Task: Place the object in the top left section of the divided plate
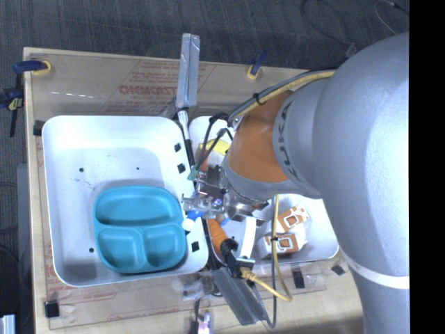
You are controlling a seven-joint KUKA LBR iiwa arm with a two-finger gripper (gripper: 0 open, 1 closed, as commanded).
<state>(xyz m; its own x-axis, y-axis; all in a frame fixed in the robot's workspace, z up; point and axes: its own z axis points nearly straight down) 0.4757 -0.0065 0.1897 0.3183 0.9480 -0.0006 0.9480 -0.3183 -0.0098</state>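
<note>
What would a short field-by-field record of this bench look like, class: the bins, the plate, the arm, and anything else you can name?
left bin: white, shallow, holds the plate
plate: blue, divided, one long section at the top and two below, nothing in them
right bin: white, largely covered by the arm
arm: grey with an orange band, over the right bin
pincer: at the wall between the bins, beside the plate's right edge
orange item: just below the pincer, in the right bin
orange-and-white packets: in the right bin
</note>
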